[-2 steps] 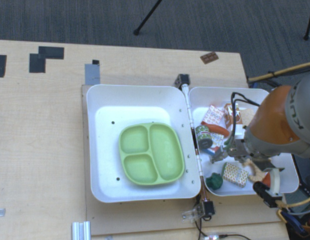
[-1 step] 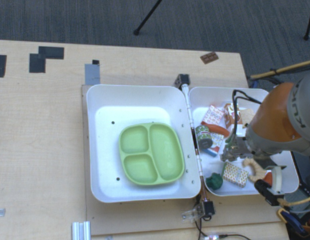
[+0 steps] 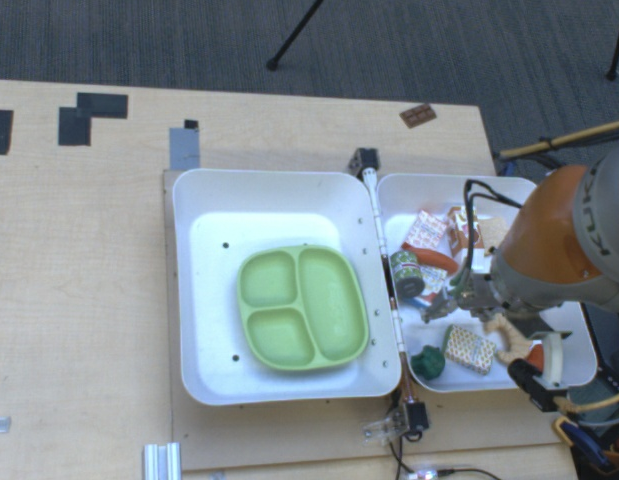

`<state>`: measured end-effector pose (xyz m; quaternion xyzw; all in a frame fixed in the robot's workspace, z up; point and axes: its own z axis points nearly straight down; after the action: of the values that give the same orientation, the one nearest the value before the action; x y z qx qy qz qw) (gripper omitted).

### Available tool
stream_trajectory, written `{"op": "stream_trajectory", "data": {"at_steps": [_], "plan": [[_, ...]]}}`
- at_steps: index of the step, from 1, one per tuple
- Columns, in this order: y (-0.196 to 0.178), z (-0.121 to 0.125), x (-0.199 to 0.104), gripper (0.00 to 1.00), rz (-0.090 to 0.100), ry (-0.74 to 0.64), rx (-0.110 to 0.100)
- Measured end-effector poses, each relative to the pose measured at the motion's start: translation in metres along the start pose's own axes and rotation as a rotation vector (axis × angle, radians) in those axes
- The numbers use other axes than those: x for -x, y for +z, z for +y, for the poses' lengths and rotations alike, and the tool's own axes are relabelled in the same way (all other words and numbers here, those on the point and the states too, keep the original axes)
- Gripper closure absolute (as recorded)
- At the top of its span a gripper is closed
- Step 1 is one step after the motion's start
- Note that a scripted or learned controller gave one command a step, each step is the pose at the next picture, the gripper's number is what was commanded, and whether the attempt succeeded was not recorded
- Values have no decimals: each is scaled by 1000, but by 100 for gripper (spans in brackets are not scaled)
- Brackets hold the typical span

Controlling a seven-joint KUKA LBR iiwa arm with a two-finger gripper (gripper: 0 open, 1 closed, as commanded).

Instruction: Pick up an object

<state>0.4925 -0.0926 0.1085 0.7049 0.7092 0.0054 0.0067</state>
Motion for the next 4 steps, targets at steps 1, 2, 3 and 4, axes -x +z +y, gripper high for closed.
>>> {"op": "stream_trajectory", "data": {"at_steps": [1,2,3,4], "plan": [[-10,2,-1,100,1,-2,3],[-10,2,-1,0,1,-2,3],[22,5,0,0,2,4,-12],[11,7,0,100,1,2,-6]]}}
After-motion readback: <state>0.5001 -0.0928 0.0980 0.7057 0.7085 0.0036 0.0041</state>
